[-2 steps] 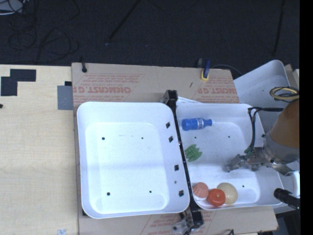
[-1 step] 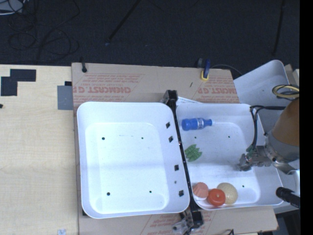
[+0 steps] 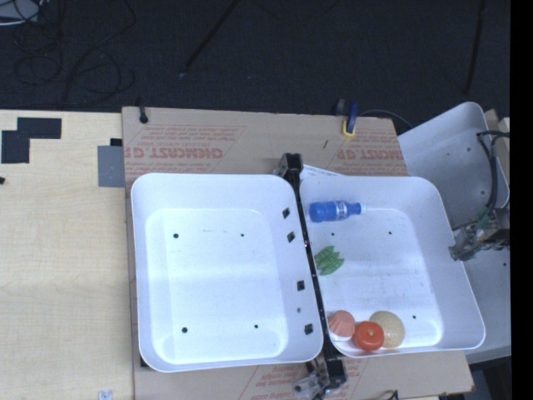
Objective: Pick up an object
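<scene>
A light wood-grain bench point(image 3: 58, 265) carries a printed cardboard sheet point(image 3: 225, 140), and on that sheet two shallow white bins sit side by side, touching: the left bin point(image 3: 158, 198) at nine o'clock, the right bin point(image 3: 441, 215) at three.

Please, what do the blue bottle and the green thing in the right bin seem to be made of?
Blue bottle: probably plastic, smooth and slightly glossy, with a paler cap end; it lies on its side. Green thing: possibly soft plastic or fabric, shaped like a leaf, matte with uneven edges; too small to be sure.
</scene>
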Available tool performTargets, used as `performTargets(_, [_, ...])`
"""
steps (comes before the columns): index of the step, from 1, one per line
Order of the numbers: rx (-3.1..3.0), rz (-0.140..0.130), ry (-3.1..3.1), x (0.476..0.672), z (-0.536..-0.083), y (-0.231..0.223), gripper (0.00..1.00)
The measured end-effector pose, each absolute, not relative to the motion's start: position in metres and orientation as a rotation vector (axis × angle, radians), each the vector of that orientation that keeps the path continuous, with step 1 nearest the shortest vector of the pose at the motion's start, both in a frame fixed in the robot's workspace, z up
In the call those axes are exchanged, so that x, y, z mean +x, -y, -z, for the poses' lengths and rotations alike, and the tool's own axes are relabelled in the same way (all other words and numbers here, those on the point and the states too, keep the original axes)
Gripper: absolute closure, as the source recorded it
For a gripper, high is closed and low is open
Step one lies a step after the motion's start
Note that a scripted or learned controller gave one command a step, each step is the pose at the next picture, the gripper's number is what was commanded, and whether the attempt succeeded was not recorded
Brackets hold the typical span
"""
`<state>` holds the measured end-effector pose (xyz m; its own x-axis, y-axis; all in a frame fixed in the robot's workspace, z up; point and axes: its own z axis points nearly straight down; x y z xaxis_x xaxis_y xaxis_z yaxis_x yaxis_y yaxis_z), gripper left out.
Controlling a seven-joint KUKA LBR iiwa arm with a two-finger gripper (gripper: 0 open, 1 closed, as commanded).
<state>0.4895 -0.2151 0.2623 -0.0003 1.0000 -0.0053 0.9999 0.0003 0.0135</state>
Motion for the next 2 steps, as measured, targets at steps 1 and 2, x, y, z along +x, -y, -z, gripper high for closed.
performTargets(1, [2.224, 0.0, -2.219, 0.475, -0.267, 0.214, 1.0])
performTargets(2, [2.227, 0.003, -2.221, 0.475, -0.256, 0.213, 1.0])
